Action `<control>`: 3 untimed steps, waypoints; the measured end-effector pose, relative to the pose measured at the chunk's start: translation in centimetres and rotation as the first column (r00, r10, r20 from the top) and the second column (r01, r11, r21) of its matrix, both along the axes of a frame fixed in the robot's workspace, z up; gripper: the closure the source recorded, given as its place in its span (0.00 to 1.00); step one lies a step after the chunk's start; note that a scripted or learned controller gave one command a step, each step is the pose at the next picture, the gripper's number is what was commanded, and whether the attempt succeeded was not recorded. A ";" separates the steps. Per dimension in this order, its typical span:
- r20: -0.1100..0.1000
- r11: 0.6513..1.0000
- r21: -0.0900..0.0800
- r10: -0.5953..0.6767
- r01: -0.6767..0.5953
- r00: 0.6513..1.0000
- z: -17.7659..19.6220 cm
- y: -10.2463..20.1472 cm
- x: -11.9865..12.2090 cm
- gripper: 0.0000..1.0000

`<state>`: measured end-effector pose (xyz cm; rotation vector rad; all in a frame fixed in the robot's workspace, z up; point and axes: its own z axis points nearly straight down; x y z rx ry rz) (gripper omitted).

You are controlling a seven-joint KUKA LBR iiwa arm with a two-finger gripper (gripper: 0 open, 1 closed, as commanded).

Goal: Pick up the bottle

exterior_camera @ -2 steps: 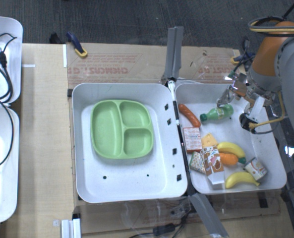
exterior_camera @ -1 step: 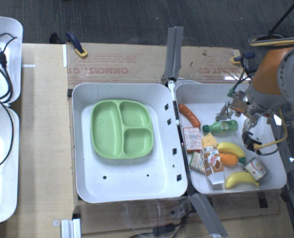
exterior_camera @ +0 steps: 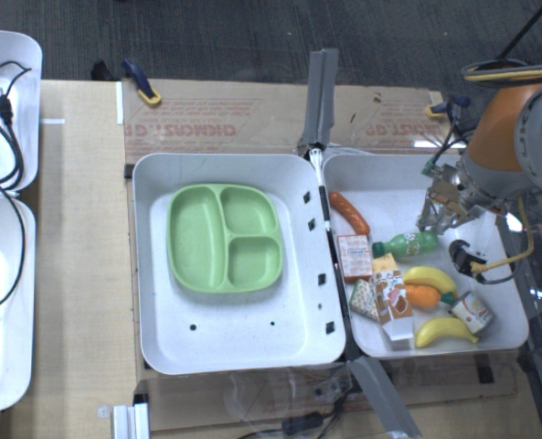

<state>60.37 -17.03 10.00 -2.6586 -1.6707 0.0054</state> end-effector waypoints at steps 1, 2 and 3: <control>0.001 0.999 0.000 -0.047 0.047 0.999 9.1 11.1 0.3 1.00; 0.000 0.999 -0.001 -0.048 0.048 0.999 9.1 11.0 0.3 0.00; -0.001 0.999 0.000 0.044 -0.044 0.999 -0.1 4.2 -1.2 0.00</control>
